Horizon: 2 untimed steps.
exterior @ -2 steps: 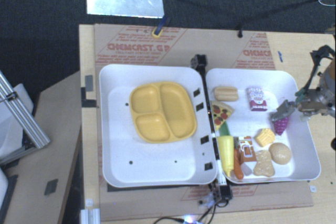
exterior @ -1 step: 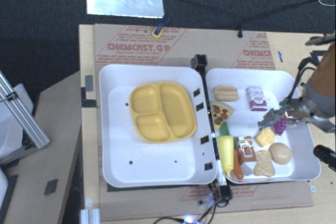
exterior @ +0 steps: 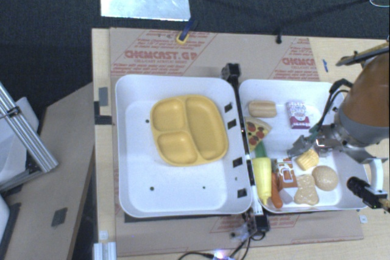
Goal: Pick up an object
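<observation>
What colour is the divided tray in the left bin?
Yellow. The divided tray shows plainly in the camera view.

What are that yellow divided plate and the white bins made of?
The yellow divided plate looks like moulded plastic: one even colour, rounded compartments, soft sheen. The white bins seem to be thin formed plastic too, smooth and matte, with rounded corners, though painted metal can't be ruled out.

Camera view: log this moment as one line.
arm over right bin | gripper above cheese | nothing seen held | yellow tray in left bin
</observation>
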Each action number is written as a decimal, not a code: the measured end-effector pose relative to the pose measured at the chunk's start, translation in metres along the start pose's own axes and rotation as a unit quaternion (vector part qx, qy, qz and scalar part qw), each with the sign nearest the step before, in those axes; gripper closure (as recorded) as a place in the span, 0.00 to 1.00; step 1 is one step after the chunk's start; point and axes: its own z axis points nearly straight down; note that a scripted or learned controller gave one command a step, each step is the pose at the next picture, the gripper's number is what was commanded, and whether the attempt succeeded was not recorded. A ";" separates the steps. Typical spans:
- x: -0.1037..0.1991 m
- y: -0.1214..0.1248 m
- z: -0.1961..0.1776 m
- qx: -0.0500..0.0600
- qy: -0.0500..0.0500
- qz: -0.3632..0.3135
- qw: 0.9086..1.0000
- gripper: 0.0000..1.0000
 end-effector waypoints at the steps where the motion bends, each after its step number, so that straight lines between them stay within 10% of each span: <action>1: 0.005 0.000 0.041 -0.002 0.000 0.001 1.000 0.00; 2: 0.006 0.005 0.052 -0.008 0.000 -0.001 1.000 0.00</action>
